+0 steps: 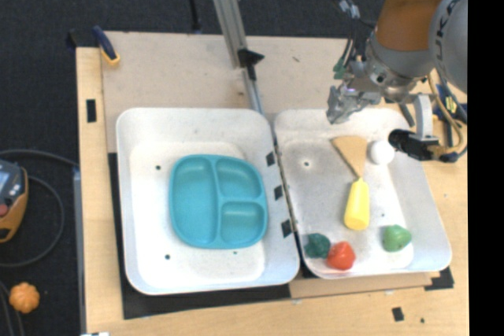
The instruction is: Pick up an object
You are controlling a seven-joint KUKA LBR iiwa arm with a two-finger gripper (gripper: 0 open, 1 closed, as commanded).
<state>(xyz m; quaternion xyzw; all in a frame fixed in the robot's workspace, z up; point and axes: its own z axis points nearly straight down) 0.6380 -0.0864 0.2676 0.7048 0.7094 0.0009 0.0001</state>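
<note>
Yellow target: the yellow block (357,204) lies in the middle of your right bin (417,193), long axis running from the bin's far edge toward its near edge.
Direction from hand: your gripper (343,104) hovers over the right bin's far left corner; the block is toward the near edge and slightly right.
Closer option: a tan wedge (349,150) lies just below the gripper, a white ball (381,153) beside it.
Near edge: a dark green piece (318,245), a red piece (341,256), a green piece (395,237).
Hand state: you cannot tell; nothing seen held.
Left bin: a teal tray (217,201).

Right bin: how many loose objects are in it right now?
6: tan wedge and white ball at the far end, yellow piece mid-bin, dark green, red and green pieces along the near edge.
</note>
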